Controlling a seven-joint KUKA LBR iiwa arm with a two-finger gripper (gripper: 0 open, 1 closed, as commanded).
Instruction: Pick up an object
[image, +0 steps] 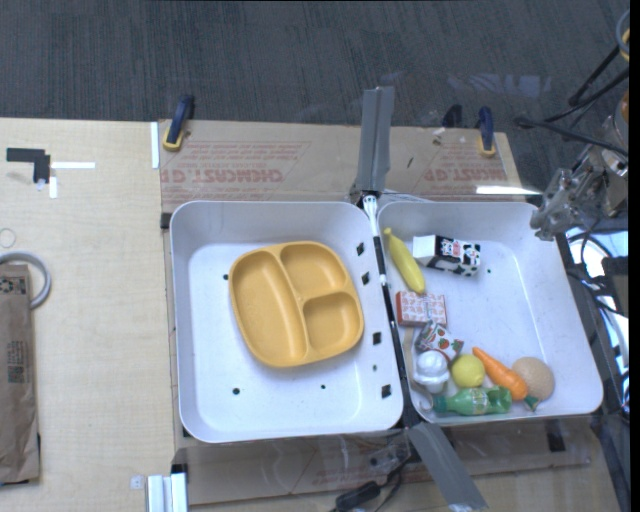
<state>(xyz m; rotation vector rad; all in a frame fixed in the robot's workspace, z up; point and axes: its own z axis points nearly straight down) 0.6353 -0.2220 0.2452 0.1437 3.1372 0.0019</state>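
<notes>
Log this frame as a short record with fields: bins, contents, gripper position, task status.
left bin: yellow divided plate
right bin: banana, cow-print milk carton, small red box, lemon, carrot, green bottle, egg
item layout: most crowd the bin's left side and near corner
gripper: above the right bin's far right rim, apart from every item
task status: nothing picked up yet

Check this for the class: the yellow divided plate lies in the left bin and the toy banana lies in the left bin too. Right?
Not quite. In the camera view the yellow divided plate does lie in the left bin, but the toy banana lies in the right bin, near its left wall.
</notes>
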